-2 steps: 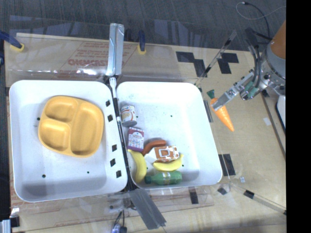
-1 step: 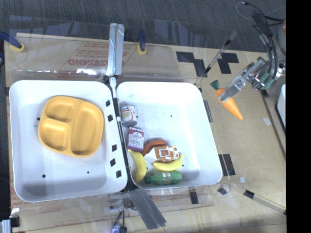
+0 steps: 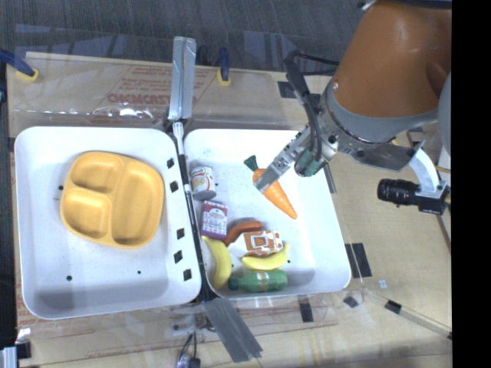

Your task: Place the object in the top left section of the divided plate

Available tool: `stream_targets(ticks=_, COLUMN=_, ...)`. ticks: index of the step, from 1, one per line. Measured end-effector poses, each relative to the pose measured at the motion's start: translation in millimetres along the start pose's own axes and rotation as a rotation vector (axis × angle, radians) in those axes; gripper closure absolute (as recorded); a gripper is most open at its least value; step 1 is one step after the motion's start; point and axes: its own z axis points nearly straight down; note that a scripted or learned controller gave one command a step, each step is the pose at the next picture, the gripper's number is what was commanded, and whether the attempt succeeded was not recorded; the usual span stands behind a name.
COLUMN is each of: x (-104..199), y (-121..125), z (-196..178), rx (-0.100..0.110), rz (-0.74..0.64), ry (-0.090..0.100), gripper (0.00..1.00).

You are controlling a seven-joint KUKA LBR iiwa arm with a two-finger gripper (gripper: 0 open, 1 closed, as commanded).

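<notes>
Well clear of rims: hand (image 3: 270,173) clasping carrot (image 3: 278,195)

A: where's the arm sitting?

B: comes in from the right, big orange band up top right, grey wrist below it angling down-left. The gripper (image 3: 270,173) points down-left over the right-hand bin.

A: fingers?

B: closed in around the top end of a carrot (image 3: 278,194), pinching it.
</notes>
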Motion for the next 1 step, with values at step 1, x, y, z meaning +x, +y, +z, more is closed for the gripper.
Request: stream_targets(ticks=1, x=19.9, y=-3.7, z=130.3, rx=-0.002, rz=-0.246, ry=-0.002, gripper=1.00)
